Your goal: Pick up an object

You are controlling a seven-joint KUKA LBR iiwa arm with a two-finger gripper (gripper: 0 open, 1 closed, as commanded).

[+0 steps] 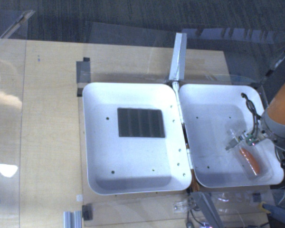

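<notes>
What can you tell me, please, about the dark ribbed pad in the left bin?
The pad is a flat, dark grey rectangle with several parallel ribs running along its short side; it looks like rubber or foam. It lies flat on the floor of the left bin, slightly above the bin's middle, its edges roughly square to the walls. Nothing touches it except the bin floor.

The two bins are showing plain white, the left bin [133,137] carrying a dark grey rectangle [140,123] ribbed with faint lengthwise stripes at its middle, with small dark dots scattered around that rectangle. In the right bin [213,127], an orange-red elongated object [251,160] is glowing against the white near the lower right corner, beside the silvery gripper [240,141]. The bench [42,141] around the bins is showing pale wood grain, and the arm [280,109] right of the right bin is showing orange.
</notes>
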